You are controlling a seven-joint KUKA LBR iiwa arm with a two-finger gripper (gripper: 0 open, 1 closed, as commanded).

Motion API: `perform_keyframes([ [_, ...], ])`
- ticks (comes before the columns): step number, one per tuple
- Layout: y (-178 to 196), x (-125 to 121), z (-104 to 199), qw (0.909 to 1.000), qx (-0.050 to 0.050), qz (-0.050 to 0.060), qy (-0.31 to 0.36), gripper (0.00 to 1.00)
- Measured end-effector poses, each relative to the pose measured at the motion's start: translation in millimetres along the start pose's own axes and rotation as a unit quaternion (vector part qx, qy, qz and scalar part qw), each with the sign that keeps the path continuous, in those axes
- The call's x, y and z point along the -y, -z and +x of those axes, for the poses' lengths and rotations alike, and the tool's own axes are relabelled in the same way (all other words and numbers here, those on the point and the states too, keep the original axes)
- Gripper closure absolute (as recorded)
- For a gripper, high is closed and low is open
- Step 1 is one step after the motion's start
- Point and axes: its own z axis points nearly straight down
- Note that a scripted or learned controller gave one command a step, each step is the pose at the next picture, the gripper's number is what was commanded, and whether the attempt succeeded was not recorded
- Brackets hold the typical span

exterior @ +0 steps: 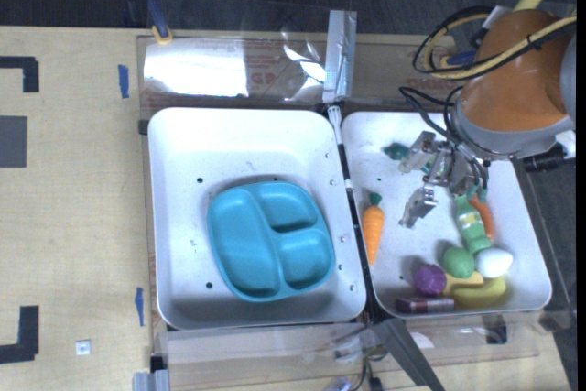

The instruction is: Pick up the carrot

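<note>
Bench: a pale wooden top [73, 197] fills the left of the frame, with dark floor along the upper edge and clear plastic sheeting behind the bins.
Left bin: a shallow white bin [174, 142] at centre, holding a blue divided plate [270, 238].
Right bin: a second white bin [531, 270] right of centre, with toy food gathered in its lower right part.
Carrot: the carrot [373, 229] lies against the right bin's left wall, green top toward the upper frame, orange body pointing down, untouched and apart from the other toys.
Other items: a purple piece [428, 277], a green piece [459, 262], a white egg shape [495, 263], a banana [478, 292] and a green bottle [471, 224] sit in the lower right of that bin.
Arm: the orange-banded wrist [513, 78] hangs over the upper right of the right bin.
Gripper: the gripper [423, 197] sits just right of the carrot, near it but not on it; its fingers look spread apart with nothing between them.
Done: the approach appears mostly made.
Left: shifting over the carrot, closing on it and lifting it, by my reading.
</note>
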Motion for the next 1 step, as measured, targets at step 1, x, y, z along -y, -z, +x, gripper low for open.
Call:
perform_keyframes([
  [1,0.0,-21.8,58.3,0.9985,-0.002,0.0,0.055,0.0],
])
